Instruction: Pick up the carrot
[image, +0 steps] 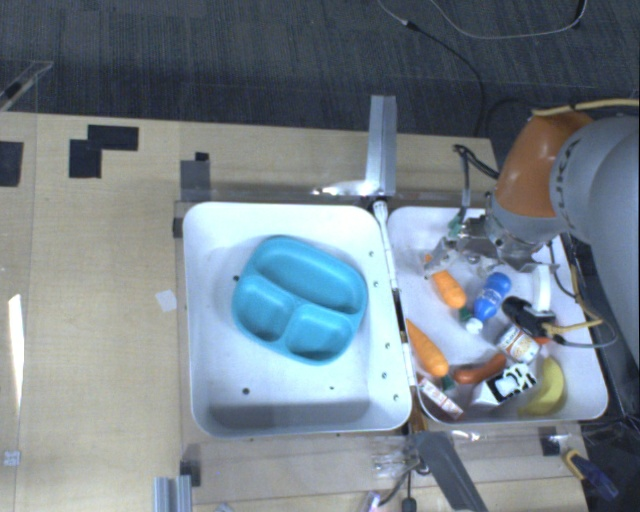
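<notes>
Two bins sit side by side on the counter (100, 300), and I work from the near edge outward. Nearest me in the right bin (595, 405) lies a jumble: a banana (546, 392), a black-and-white item (515, 381), a reddish sausage-like piece (478, 372) and a small packet (440, 396). Just beyond, close to the wall between the bins, lies a carrot (428, 348), slanting from far-left to near-right, with bare floor on its right side. Farther in is a second orange piece (449, 290), shorter and stubbier, and just right of it a blue bottle (489, 298). The left bin (205, 400) holds a blue divided tray (299, 298).

I would go for the long carrot near the dividing wall: bring the tool straight down over its middle, close across its width, not along its length, and mind the wall on its left, which leaves little room for a finger.

At the far end of the right bin the tool (455, 240) hovers, just beyond the stubby orange piece. I cannot tell from this slant how its fingers stand, and I see nothing held in it.
</notes>
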